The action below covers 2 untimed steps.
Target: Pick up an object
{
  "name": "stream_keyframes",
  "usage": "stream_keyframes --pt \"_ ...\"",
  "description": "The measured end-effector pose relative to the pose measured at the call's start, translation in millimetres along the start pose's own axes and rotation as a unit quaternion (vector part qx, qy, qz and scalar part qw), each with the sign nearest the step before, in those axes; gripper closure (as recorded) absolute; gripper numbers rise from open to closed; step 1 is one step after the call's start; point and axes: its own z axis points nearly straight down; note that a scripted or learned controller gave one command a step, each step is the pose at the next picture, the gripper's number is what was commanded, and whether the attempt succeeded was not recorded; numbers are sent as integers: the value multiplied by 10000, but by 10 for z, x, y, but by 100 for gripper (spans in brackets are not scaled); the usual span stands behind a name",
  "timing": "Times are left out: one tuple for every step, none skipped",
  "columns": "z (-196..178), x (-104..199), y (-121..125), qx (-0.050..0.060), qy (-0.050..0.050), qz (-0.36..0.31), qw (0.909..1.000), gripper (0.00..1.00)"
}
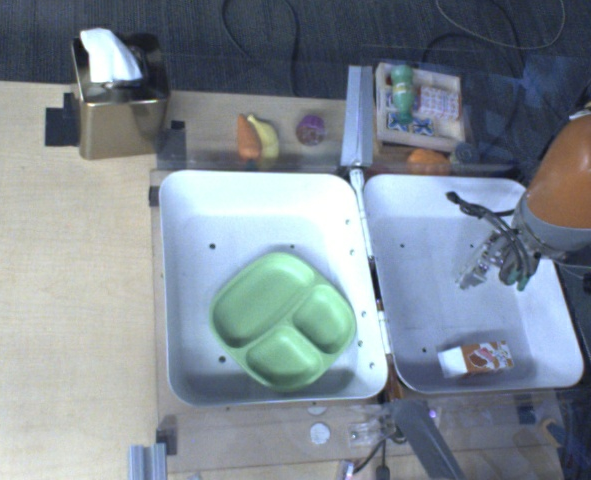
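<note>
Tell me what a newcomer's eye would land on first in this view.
The green divided tray stands out most, lying at a slant in the left bin. Next comes the arm's orange band at the right edge, with the gripper over the right bin. A small orange and white carton lies near that bin's front wall.

gripper over right bin | carton near front wall | green tray in left bin
</note>
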Motion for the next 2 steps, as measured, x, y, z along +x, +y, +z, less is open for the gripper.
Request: stream_keyframes --pt "-1456 564 524 -11 -20 3006 9538 100" --pt "248 -226 17 -13 -49 2135 9769 100"
